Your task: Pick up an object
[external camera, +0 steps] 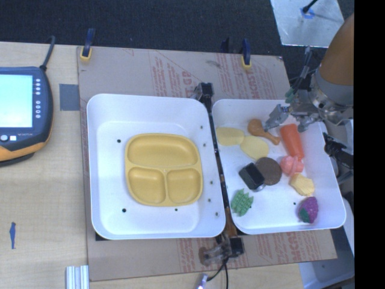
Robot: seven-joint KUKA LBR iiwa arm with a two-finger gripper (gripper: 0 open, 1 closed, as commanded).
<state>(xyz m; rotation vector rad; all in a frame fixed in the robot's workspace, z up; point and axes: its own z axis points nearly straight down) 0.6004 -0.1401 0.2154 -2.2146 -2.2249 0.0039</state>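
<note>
The right bin (271, 218) holds several toy foods. An orange carrot (292, 142) lies at its upper right, beside a tan drumstick (263, 130). Two pale yellow pieces (228, 136) (255, 147) lie at the upper left. A brown patty (271, 170), a black block (251, 176) and a pink piece (292, 164) sit mid-bin. A green broccoli (242, 202), a yellow chunk (302, 185) and purple grapes (308, 209) lie near the front. My gripper (293, 119) hovers over the carrot's far end, open, its fingers spread to either side and nothing held.
The left bin (105, 215) carries a yellow divided plate (163, 167). A teach pendant (21, 113) lies on the bench at far left. Clamps (87, 47) (245, 52) pin the cardboard under both bins. A black fitting (206, 91) sits between the bins at the back.
</note>
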